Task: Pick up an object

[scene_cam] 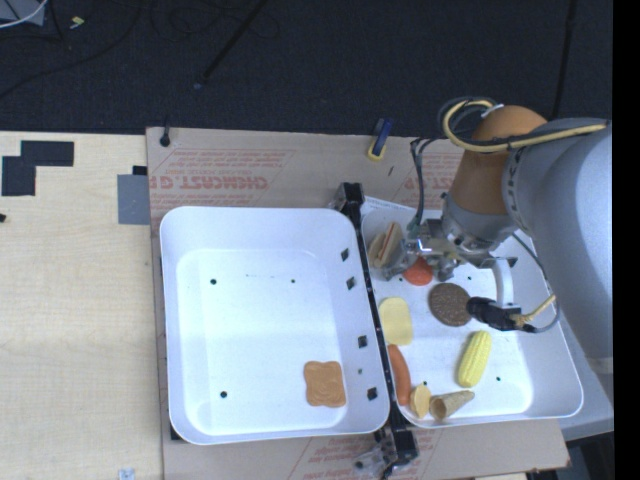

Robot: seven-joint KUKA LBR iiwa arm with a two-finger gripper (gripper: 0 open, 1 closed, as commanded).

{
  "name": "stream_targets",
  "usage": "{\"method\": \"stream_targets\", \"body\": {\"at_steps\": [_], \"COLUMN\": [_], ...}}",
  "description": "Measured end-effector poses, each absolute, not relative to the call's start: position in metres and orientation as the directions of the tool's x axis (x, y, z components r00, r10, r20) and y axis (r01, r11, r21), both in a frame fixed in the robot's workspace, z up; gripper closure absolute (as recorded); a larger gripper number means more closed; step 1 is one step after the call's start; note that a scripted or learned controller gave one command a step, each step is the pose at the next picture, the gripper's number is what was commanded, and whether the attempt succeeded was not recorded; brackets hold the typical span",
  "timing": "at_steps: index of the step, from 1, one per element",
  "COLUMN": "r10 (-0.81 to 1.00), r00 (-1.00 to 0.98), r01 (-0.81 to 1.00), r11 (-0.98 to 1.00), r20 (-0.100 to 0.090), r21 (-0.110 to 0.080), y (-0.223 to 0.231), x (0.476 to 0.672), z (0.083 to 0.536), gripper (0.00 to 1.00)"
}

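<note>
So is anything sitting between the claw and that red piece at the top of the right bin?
Nothing visible is. The claw sits right above the red tomato-like piece, with no object between them. The sandwich lies close on its left, and the brown round patty just below right, which could crowd a grasp.

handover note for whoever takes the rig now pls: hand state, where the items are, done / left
Hand: low at the back of the right bin, over the red piece and beside the sandwich. Whether it grips anything cannot be told.

Right bin: brown round cookie, corn cob, yellow block, orange carrot, cone at the front edge.

Left bin: one toast-like piece near the front right.

Done: arm is down at the items. Left: no pick confirmed; a clear lift is yet to be seen.
</note>
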State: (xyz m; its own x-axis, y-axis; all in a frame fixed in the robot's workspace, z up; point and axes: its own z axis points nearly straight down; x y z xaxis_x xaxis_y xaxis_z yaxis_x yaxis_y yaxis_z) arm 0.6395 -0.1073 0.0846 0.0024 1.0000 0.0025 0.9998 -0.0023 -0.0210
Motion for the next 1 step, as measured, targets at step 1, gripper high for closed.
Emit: {"method": "stream_targets", "body": {"at_steps": [1], "r10": [1.000], "r00": [0.002], "r01": [1.000], "r11": [-0.002], "r20": [0.000], "r21": [-0.005], "y": [-0.1305], "x": [0.6352], "z": [0.0869], "gripper": [0.00]}}
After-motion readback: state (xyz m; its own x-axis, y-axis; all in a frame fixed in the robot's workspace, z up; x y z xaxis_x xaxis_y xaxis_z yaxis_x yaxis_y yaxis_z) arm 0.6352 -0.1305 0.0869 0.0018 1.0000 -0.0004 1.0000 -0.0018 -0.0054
